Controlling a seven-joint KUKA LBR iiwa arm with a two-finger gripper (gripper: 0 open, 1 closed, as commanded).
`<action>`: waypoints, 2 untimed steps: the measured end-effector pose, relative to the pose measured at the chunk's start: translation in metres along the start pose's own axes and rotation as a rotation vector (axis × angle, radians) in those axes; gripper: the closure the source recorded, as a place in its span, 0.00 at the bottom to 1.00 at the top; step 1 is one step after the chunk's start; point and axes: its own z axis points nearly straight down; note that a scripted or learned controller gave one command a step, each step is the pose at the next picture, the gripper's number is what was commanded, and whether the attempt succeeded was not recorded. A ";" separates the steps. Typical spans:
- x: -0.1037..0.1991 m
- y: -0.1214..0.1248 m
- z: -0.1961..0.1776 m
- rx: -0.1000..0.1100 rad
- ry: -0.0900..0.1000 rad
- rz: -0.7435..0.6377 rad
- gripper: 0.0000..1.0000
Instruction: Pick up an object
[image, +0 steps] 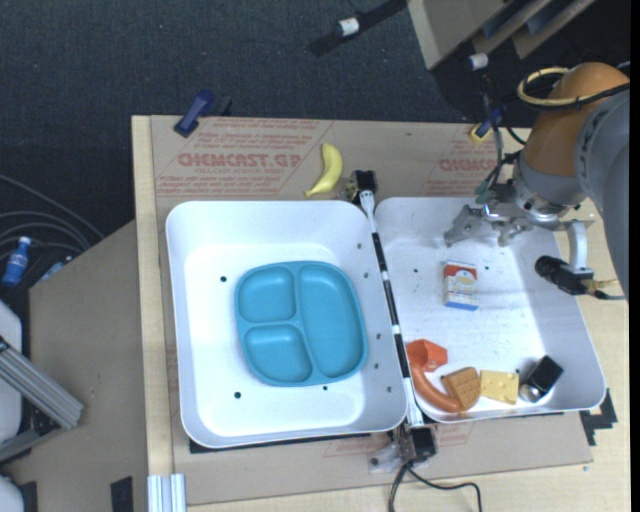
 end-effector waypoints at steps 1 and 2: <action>0.069 -0.003 0.011 -0.001 0.001 -0.001 0.00; 0.079 0.001 0.010 -0.004 -0.001 0.000 0.00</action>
